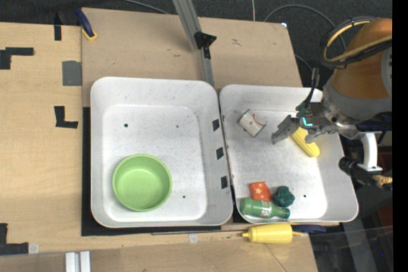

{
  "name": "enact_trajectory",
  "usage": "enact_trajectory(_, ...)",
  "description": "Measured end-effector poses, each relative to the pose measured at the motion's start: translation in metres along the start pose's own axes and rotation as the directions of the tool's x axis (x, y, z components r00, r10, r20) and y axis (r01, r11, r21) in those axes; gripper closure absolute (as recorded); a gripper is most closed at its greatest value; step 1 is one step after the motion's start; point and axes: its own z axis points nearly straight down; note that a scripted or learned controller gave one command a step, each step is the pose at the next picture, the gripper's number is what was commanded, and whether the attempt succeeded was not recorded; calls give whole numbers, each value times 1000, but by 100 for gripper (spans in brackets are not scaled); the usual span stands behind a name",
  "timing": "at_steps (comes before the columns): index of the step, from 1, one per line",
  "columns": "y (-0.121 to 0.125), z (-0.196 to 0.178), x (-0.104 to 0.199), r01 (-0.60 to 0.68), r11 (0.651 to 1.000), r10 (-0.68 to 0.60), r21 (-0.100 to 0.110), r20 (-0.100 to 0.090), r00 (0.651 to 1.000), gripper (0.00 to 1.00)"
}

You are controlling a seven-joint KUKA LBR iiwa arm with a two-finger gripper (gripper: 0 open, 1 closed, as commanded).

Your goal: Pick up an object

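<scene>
Overhead, slanted down on both bins (220, 156)

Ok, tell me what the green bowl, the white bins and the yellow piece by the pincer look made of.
Green bowl: probably plastic, judging by its even lime colour and soft matte sheen.
White bins: likely moulded plastic, with rounded corners and a smooth, dark-speckled surface.
Yellow piece beside the pincer: looks like plastic or foam, uniform yellow, but too small to be sure.
</scene>
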Motion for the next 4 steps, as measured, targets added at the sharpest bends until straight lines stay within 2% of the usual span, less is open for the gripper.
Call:
enact_trajectory(1,2,59,9,-1,1000,1,5,0,1000,0)
enact_trajectory(2,-5,121,7,-2,1000,2,7,0,1000,0)
enact_trajectory(3,-5,125,7,-1,1000,1,-1,1,1000,0)
enact_trajectory(4,-5,115,7,-1,1000,1,0,0,1000,100)
